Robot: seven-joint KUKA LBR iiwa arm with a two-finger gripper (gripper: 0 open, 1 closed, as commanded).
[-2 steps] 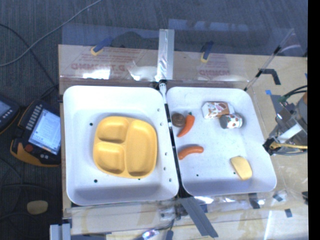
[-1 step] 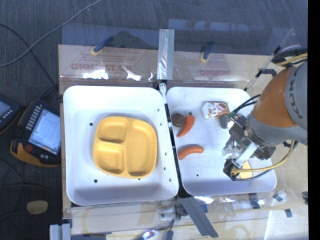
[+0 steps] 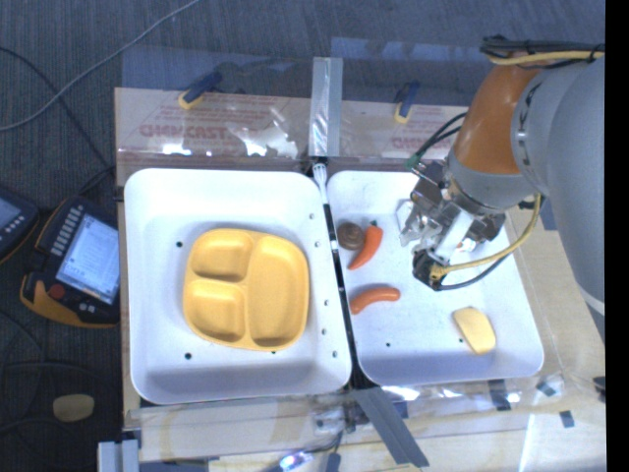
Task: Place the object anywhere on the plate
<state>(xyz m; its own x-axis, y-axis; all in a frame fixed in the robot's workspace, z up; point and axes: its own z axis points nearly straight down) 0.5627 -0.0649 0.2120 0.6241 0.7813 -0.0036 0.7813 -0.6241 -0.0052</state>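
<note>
Two white bins sat side by side on my desk, and my claw (image 3: 425, 232) hung over the right bin (image 3: 511, 352), up toward its far edge and a bit right of its middle. Whether the claw was open or closed, I could not tell from above, and nothing showed in its grip. Over in the left bin (image 3: 147, 362) lay the yellow plate (image 3: 248, 288), a divided one, filling the bin's middle, nothing on it. Back in my bin, a brown nut-like piece (image 3: 348, 233) rested against the left wall, touching an orange carrot-like piece (image 3: 367, 247) just beside it. A second orange piece (image 3: 374, 297) lay nearer the front, also close to the left wall. A yellow block (image 3: 476, 329) sat toward the front right corner, well apart from the rest.
</note>
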